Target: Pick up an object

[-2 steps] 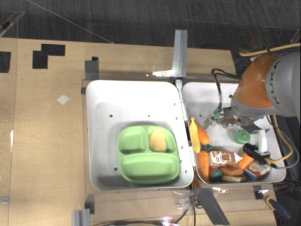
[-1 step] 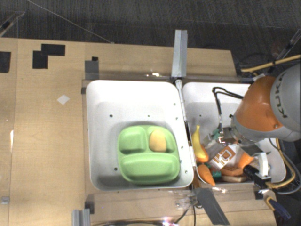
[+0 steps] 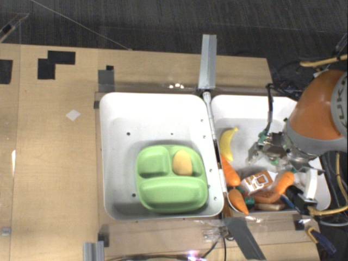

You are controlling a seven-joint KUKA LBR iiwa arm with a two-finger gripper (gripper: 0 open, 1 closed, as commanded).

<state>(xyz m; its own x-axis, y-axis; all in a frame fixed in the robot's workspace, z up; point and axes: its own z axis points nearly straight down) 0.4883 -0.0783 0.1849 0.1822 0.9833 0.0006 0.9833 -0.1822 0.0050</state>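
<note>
Camera view has my gripper hanging low in the right bin, just right of the banana. Honestly can't tell how wide it's set, and I don't see anything in it. The banana lies against the bin's left wall, with carrots and a small printed box piled just below it. Looks like a light, smooth, stiff toy, so probably slippery; I'd pinch it across the fat middle, not the tapered tip.

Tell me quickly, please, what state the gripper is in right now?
Gripper: over the right bin, near the banana; open or shut cannot be told, and nothing is visibly held.
</note>
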